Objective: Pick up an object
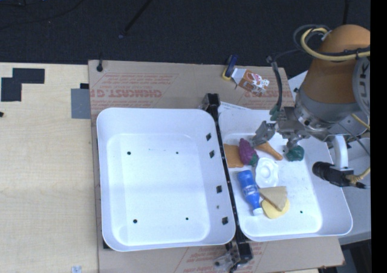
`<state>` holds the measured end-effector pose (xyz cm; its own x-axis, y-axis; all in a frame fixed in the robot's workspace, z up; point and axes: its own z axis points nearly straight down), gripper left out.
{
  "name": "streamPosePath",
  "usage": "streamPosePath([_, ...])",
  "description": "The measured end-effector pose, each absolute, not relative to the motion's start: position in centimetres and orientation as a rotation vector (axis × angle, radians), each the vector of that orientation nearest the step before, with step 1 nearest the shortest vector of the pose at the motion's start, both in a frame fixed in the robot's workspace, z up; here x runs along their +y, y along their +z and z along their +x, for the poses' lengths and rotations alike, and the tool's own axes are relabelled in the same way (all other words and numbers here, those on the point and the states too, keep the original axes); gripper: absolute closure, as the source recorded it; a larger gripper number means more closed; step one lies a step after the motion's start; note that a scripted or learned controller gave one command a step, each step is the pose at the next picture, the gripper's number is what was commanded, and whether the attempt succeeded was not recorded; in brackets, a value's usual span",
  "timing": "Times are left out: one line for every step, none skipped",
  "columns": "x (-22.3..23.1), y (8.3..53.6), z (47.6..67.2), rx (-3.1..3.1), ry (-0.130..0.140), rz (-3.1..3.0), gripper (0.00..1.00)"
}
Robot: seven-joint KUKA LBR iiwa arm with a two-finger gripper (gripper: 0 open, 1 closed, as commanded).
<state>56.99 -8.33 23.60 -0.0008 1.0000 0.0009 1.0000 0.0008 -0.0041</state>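
The right bin (pixel 329 217) holds several small objects. There is a purple piece (pixel 247 151), an orange slab (pixel 232 156), a thin orange stick (pixel 271 151), a dark green lump (pixel 295 154), a white object (pixel 266 173), a blue bottle (pixel 248 186) and a yellow-tan wedge (pixel 275 200). My gripper (pixel 278 139) hangs low over the far part of this bin. It is open, its fingers spread just above the orange stick and beside the green lump. Nothing sits between them.
The left bin (pixel 109 145) lies beside it, joined by a black divider with clips (pixel 219 163). A small packet (pixel 253 81) and a blue-yellow item (pixel 230 67) rest on the cardboard behind the bins. A black cable end (pixel 331 173) hangs at the right.
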Motion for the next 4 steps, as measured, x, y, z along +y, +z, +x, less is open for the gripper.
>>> streamPosePath([-12.6, 11.8, 56.0, -2.21, 0.015, -2.217, 0.0])
streamPosePath([-8.4, 8.6, 64.6, -2.226, -0.002, -2.216, 0.0])
streamPosePath([-8.6, 9.9, 64.4, -2.219, -0.001, -2.22, 1.0])
streamPosePath([-12.5, 32.4, 64.6, -2.232, -0.013, -2.234, 1.0])
